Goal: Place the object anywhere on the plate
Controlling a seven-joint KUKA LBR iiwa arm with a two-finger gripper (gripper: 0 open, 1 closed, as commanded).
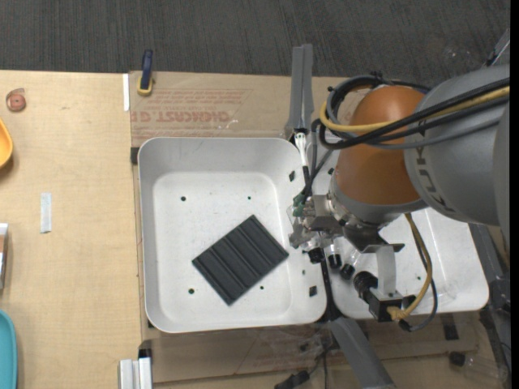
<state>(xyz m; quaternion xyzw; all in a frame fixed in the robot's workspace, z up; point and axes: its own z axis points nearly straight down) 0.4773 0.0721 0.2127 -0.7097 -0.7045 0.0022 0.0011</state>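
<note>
Lying flat, ribbed slab [240, 259] runs lower-left to upper-right.

We saw a pale wooden bench [73, 177] under everything, its far edge meeting dark grey flooring [203, 14]. Two shallow white bins sat on it side by side: the left bin [162, 156], and the right bin [454, 290], much of it hidden by the arm. A sheet of brown cardboard [203, 108] with reversed red lettering lay flat beyond the left bin, a blue-handled clamp [146, 71] at its far-left corner. On the open wood to the left we noted a small white strip [45, 213], a little reddish round thing [15, 100], an orange edge [4, 148] and a teal edge [6, 351], both cut off by the frame.
</note>
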